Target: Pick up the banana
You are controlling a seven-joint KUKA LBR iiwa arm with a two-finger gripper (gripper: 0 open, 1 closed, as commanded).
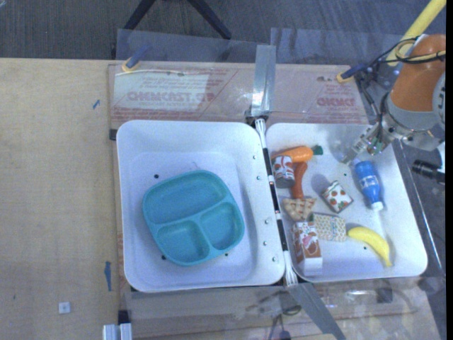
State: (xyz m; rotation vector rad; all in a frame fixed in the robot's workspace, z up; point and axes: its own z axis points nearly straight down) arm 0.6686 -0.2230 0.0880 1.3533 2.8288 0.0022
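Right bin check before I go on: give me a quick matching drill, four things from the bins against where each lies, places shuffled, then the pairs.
Things:
1. banana
2. blue bottle
3. carrot
4. teal divided plate

Places:
A. left bin
B. right bin, near corner on the arm's side
C. right bin, far part beside the divider between the bins
D. right bin, just below the gripper, along the arm-side wall

Pairs: 1-B, 2-D, 3-C, 4-A
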